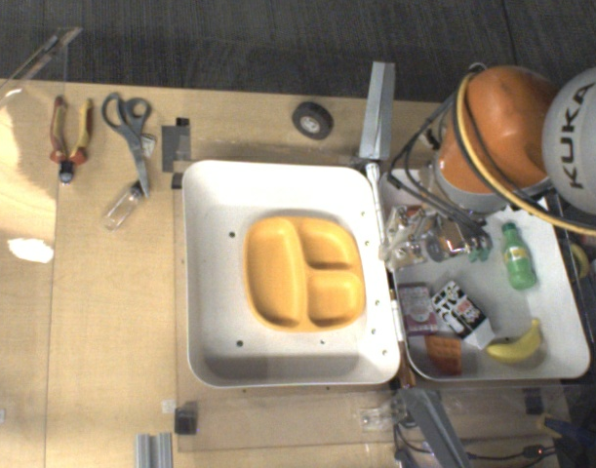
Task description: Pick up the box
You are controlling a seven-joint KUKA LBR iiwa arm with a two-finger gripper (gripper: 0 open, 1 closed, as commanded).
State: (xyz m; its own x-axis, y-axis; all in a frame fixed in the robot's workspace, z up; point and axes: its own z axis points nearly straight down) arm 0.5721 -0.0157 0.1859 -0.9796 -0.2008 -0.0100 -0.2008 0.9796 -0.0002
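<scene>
The box (459, 309), small with a black, white and red print, lies tilted in the right bin (561, 359), near the bin's front middle. My gripper (411, 234) hangs over the right bin's left side, close to the wall between the two bins. It is above and to the left of the box and apart from it. Nothing shows between the gripper's tips. The grey arm with its orange band (497, 125) covers the back of the right bin.
A green bottle (518, 257) stands right of the gripper. A banana (517, 344), a brown block (444, 353) and a purplish flat packet (415, 303) crowd around the box. The left bin (219, 349) holds a yellow divided tray (302, 269). Scissors (134, 135) and pliers (68, 135) lie on the bench at left.
</scene>
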